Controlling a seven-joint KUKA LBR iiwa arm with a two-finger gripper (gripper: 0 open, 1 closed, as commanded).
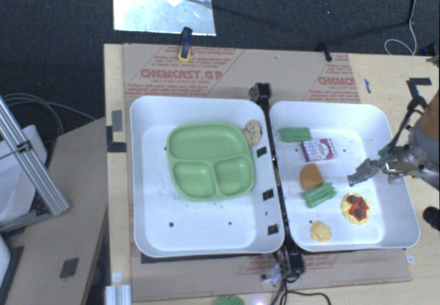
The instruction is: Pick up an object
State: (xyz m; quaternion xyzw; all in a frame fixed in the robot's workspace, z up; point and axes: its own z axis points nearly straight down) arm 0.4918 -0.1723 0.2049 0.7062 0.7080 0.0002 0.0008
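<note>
Reaching in from three o'clock, the hand (361,174) hangs over the right bin (395,228), its grip too blurred to tell wide from narrow. Just below it, at five o'clock, lies a yellow and red pizza toy (355,208). Near it are a green bean (320,194), bun (311,175) and red packet (318,150). The left bin (148,228) holds a green plate (210,161).
</note>
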